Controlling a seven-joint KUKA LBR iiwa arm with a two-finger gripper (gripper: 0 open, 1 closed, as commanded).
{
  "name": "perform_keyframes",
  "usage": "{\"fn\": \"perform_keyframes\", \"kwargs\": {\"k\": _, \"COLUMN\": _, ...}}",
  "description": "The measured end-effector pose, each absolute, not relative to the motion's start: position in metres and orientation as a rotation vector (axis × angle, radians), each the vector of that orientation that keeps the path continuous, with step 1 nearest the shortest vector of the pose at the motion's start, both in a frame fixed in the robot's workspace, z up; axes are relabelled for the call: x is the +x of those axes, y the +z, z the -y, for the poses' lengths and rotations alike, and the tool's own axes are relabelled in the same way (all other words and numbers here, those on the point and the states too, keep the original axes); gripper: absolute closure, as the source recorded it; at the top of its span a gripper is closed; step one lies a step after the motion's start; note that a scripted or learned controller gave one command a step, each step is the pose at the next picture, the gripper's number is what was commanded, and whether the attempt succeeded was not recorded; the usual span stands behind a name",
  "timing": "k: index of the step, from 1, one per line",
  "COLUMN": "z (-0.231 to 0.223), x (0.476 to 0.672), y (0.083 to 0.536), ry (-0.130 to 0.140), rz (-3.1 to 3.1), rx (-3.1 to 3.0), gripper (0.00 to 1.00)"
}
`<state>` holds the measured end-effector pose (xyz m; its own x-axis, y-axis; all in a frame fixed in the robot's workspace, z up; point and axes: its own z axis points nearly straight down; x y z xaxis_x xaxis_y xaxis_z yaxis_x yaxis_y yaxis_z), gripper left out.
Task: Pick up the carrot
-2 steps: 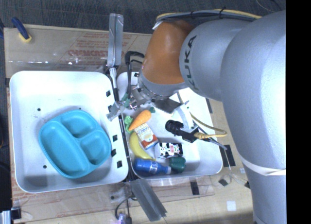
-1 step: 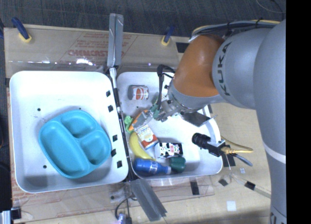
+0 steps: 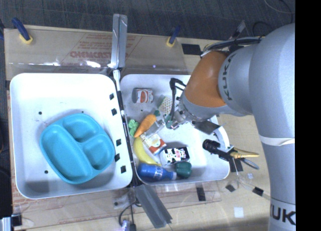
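1. The carrot (image 3: 146, 124) is lying in the right bin (image 3: 213, 172), near its left wall, orange body slanting with its green top (image 3: 132, 126) pointing down-left.
2. It is resting among clutter: a banana (image 3: 140, 151) just below it, a small can (image 3: 143, 96) above it, a blue bottle (image 3: 154, 173) along the bin's near edge, and a black-and-white carton (image 3: 175, 154) near the middle.
3. The arm (image 3: 215, 82) is reaching in from the right, its orange band hanging over the bin's centre.
4. The gripper (image 3: 170, 121) is sitting low over the bin, just to the right of the carrot. Whether it is open or closed, I cannot tell; the wrist is blocking the view.
5. Nothing is showing between the gripper and the carrot to suggest a grasp; the carrot is lying flat on the bin floor.
6. Judgement: the task is standing at the approach stage. Closing on the carrot and lifting it clear are both left to do.
7. The left bin (image 3: 25, 125) is holding a blue divided tray (image 3: 75, 147), apart from the work.
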<state>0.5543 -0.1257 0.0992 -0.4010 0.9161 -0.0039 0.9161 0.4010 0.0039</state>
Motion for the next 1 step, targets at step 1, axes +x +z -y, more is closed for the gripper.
{"fn": "perform_keyframes", "kwargs": {"k": 1, "z": 0.1111, "x": 0.5937, "y": 0.2245, "ry": 0.0, "rz": -2.724, "rx": 1.562, "gripper": 0.0}}
